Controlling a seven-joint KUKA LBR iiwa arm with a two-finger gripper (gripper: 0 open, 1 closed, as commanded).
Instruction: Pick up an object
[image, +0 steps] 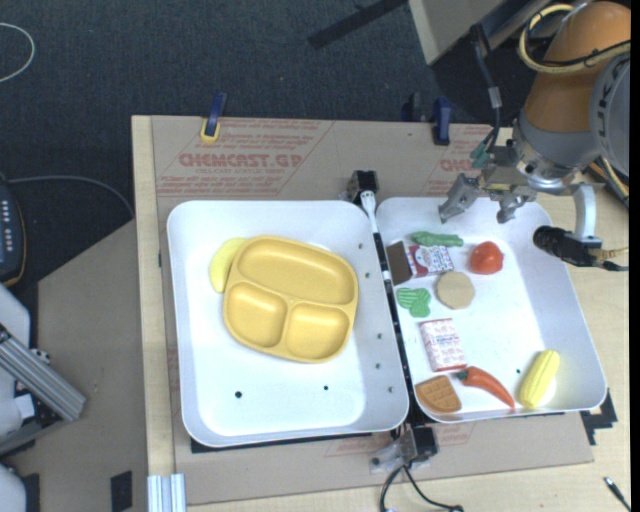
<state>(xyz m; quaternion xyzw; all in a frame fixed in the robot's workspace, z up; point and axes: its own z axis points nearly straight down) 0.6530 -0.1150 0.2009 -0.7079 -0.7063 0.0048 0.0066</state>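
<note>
Two white bins (200, 300): one yellow tray (288, 298), nine toy foods; jaws spread wide, empty.

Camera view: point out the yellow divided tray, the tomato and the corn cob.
yellow divided tray (290, 298): camera view, on the ridge where its compartments meet.
tomato (486, 258): camera view, middle of its red top.
corn cob (538, 378): camera view, middle of the cob.

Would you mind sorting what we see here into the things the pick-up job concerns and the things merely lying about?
Part of the job:
gripper, open above the right bin
tomato
green pea pod
round cookie
broccoli
ketchup packet
carrot
corn cob
toast

Just lying about:
yellow divided tray
left bin
blue clamps
</note>
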